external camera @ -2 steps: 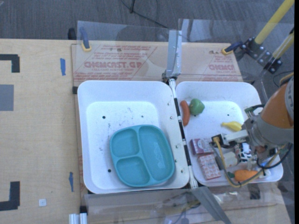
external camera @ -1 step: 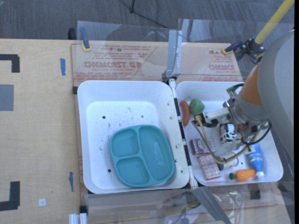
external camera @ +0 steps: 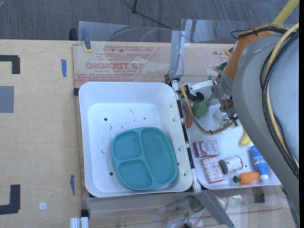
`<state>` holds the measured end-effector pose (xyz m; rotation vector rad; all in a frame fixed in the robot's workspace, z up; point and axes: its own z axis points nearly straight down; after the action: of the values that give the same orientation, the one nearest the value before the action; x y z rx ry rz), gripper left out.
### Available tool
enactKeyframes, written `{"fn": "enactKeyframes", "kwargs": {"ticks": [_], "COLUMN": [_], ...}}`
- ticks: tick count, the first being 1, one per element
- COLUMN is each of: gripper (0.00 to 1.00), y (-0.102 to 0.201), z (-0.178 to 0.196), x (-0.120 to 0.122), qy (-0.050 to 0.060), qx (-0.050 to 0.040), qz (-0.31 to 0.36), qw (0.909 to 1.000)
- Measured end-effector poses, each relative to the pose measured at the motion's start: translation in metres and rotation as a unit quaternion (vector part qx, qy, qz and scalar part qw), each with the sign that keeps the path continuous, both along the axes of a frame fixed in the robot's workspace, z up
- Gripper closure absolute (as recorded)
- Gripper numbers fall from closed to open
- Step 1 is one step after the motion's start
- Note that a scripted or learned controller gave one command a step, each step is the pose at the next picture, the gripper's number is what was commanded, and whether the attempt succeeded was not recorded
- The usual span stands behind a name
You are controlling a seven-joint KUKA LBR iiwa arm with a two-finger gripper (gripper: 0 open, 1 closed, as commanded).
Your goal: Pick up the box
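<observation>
On the bench (external camera: 38, 127), camera view: pale wood top with black tape marks and blue tape bits, grey carpet floor at 12 o'clock with a dark cable on it. A cardboard sheet (external camera: 118, 61) with red print lies flat behind the bins.

Two shallow white bins sit side by side, touching. The left bin (external camera: 90, 103) has dark specks on its floor and a teal divided plate (external camera: 144, 158) toward its 5 o'clock corner. The right bin (external camera: 228, 139) is partly covered by the grey arm (external camera: 270, 99), orange band at its top.

The box (external camera: 206, 148) lies flat near the middle of the right bin, close to the left wall. Small, dark red with white patches; long axis roughly 9 to 3 o'clock, slightly tilted. A second box (external camera: 212, 169) lies just at its 6 o'clock, almost touching, flat, pinkish red with a white pattern, long axis about 11 to 5 o'clock.

At 3 o'clock of the second box is a small white can (external camera: 231, 164) on its side, touching it. A carrot (external camera: 247, 177) and a blue bottle (external camera: 258, 162) are farther toward 4 o'clock.

The gripper (external camera: 222, 103) is at the bin's 12 o'clock end, well apart from both boxes, among cables and a green item (external camera: 200, 109). Apart or together: cannot tell. Nothing is seen held.
</observation>
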<state>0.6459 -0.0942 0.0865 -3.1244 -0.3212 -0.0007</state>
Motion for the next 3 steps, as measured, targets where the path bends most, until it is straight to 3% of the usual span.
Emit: {"fn": "enactKeyframes", "kwargs": {"ticks": [1, 2, 3], "gripper": [0.00, 0.00, 0.00], "y": [-0.087, -0.035, -0.031], "z": [0.000, 0.000, 0.001], "x": [-0.035, 0.013, -0.080], "qy": [0.000, 0.003, 0.000], "qx": [0.0024, -0.0013, 0.0007], "qz": [0.033, 0.069, 0.043], "qw": [0.9995, 0.9976, 0.9991]}}
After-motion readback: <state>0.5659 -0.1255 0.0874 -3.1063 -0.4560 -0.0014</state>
